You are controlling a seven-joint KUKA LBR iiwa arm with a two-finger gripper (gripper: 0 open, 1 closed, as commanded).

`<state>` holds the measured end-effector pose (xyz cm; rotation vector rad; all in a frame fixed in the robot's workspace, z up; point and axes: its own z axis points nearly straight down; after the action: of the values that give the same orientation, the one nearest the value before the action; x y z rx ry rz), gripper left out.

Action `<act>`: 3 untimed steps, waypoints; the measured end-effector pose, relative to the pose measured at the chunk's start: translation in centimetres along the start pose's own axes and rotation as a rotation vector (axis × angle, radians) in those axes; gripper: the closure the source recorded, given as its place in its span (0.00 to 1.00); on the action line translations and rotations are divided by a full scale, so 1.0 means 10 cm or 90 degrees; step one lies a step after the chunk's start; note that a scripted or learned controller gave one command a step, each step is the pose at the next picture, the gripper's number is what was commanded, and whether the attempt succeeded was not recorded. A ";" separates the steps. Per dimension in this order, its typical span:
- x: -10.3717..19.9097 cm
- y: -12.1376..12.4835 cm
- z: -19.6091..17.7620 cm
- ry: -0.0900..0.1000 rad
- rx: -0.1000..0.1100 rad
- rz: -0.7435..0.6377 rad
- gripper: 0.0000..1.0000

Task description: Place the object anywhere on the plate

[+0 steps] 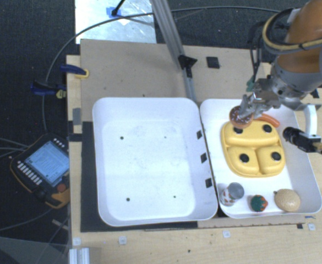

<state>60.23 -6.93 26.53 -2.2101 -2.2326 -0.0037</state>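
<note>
Overhead, the arm's tool [247,110] hangs over the yellow sectioned plate's [253,148] back-left edge in the right bin [314,194], pinching a small brownish object [240,116], positioned low enough to set it on the plate.

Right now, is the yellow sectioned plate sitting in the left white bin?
No, the yellow sectioned plate lies in the right white bin.

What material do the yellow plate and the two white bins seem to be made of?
Yellow plate: probably moulded plastic, smooth with a soft sheen and rounded compartment edges. White bins: likely thin formed plastic, matte white with rounded corners. Neither can be confirmed by look alone.
</note>
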 end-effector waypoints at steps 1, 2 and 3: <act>0.61 -0.15 0.14 0.000 0.001 0.000 1.00; 1.02 -0.30 0.18 0.000 0.001 0.001 1.00; 1.57 -0.38 0.20 0.001 0.001 0.000 1.00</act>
<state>56.28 8.72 24.58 -2.2081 -2.2320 -0.0034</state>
